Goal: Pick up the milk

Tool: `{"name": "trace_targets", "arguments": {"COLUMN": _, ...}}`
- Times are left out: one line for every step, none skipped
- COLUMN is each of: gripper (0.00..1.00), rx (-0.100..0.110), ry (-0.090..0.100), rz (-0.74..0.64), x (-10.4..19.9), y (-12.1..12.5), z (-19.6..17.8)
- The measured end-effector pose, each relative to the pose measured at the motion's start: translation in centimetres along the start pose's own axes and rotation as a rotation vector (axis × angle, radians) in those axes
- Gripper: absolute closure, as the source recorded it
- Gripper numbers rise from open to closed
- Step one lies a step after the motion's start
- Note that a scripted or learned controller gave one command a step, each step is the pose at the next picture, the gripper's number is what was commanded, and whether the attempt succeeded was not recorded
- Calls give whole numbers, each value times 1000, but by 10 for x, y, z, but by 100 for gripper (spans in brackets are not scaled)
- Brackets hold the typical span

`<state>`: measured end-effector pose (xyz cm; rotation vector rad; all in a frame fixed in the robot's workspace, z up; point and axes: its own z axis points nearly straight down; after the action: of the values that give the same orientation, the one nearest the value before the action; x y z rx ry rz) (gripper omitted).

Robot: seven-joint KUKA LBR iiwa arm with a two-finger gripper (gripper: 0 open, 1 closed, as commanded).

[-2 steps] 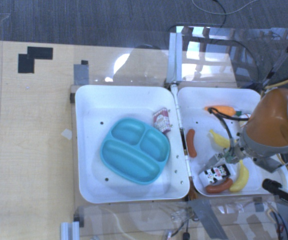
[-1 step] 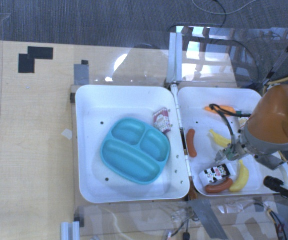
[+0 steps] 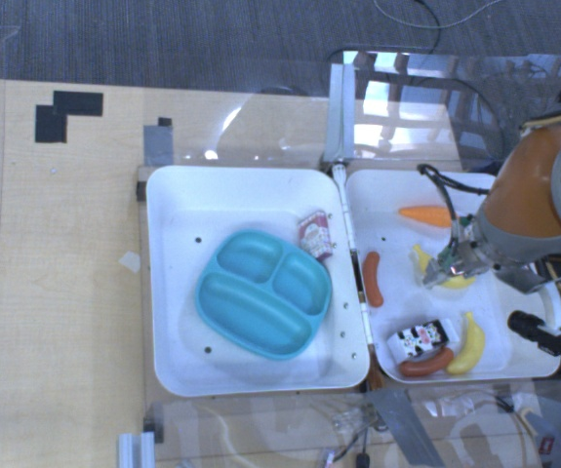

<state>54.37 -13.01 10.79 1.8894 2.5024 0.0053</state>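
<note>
While the end effector (image 3: pixel 446 269) hangs low over the right bin (image 3: pixel 387 195), its tips sit at a yellow banana (image 3: pixel 454 277); whether open or shut, cannot tell. Milk carton (image 3: pixel 420 338), cow-patterned, lies nearer, apart from it, wedged against a sausage (image 3: pixel 426 363) and second banana (image 3: pixel 469 345) — likely a crowded grasp. Left bin (image 3: pixel 173 291) holds a blue tray (image 3: pixel 263 292).
</note>
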Motion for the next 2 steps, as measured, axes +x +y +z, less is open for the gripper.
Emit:
{"name": "trace_targets", "arguments": {"gripper": 100, "rx": -1, "ry": -1, "rz": -91, "x": 48, "y": -40, "z": -136}}
{"name": "trace_targets", "arguments": {"gripper": 100, "rx": -2, "ry": -1, "rz": 75, "x": 71, "y": -36, "z": -257}}
